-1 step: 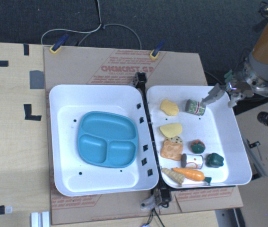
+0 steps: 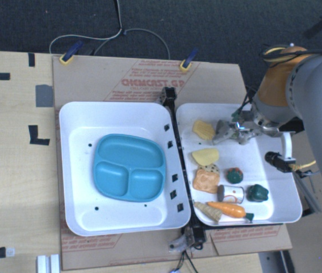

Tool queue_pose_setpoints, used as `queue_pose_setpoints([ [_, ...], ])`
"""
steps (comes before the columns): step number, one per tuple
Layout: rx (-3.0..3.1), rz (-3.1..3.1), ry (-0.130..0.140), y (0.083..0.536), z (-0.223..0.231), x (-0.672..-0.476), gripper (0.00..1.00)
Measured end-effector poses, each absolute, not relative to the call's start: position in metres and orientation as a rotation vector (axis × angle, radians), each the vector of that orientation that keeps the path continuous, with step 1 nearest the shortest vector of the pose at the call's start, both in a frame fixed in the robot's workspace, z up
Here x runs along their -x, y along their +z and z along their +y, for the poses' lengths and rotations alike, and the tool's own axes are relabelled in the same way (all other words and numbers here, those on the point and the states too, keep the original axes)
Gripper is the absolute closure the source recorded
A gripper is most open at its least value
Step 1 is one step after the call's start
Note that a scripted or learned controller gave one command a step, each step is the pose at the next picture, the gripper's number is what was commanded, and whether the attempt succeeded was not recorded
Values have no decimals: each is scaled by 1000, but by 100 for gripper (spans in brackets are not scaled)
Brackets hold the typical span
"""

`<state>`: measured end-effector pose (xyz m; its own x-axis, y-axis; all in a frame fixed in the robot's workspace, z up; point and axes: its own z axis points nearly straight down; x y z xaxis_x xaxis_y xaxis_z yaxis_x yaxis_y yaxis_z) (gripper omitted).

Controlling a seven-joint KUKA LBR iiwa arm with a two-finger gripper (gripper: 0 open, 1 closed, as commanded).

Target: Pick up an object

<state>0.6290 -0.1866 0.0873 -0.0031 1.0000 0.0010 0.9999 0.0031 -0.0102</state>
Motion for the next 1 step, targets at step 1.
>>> queue_pose_setpoints([
  [1,2217,-2235,-3,87,-106,-667,0],
])
